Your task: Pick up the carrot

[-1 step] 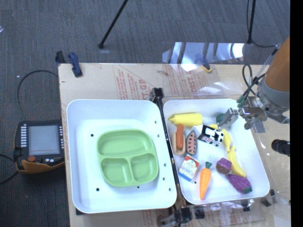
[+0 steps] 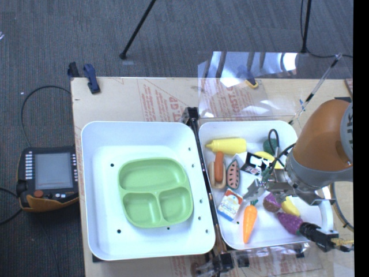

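The carrot lies in the right bin, near its front edge, orange body pointing toward the front and its green top toward the back. Just to its left a small red and white carton lies tilted, touching or nearly touching it. To its right sit a dark purple round piece and a long purple eggplant, with a yellow piece between them. Above the carrot's green top is the hand, a metal part low over the bin; how far its fingers are spread cannot be told, and nothing is seen held in them. The carrot lies free on the bin floor. Farther back are a watermelon slice, a hot dog and a yellow bottle. The grey and orange arm comes in from the right. The left bin holds a green divided plate. Both bins rest on the surface, and a handheld controller lies on the floor to the left.
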You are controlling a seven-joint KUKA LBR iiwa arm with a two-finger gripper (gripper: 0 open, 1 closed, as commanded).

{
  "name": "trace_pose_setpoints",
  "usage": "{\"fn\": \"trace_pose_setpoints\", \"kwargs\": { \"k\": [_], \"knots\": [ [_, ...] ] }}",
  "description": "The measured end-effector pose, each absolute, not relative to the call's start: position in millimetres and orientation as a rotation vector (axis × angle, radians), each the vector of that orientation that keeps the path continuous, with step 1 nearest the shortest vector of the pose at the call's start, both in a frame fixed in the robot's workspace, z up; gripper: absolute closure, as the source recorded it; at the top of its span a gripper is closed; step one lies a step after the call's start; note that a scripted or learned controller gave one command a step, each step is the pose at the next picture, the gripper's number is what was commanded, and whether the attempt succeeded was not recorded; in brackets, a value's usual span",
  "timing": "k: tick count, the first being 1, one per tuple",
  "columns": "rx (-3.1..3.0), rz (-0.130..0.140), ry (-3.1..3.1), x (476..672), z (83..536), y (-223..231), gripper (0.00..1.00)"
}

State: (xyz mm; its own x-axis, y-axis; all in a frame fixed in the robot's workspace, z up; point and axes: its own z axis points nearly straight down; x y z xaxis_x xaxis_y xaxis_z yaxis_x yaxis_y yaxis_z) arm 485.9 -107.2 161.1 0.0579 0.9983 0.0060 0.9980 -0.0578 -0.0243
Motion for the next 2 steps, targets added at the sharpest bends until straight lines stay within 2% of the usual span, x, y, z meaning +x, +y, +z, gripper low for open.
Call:
{"fn": "trace_pose_setpoints", "kwargs": {
  "k": [1, 2],
  "knots": [
    [-2.248, -0.003, -2.187, 478.6, 88.6, -98.0, 0.0],
    [-2.254, -0.013, -2.171, 481.1, 98.3, -96.8, 1.0]
  ]
}}
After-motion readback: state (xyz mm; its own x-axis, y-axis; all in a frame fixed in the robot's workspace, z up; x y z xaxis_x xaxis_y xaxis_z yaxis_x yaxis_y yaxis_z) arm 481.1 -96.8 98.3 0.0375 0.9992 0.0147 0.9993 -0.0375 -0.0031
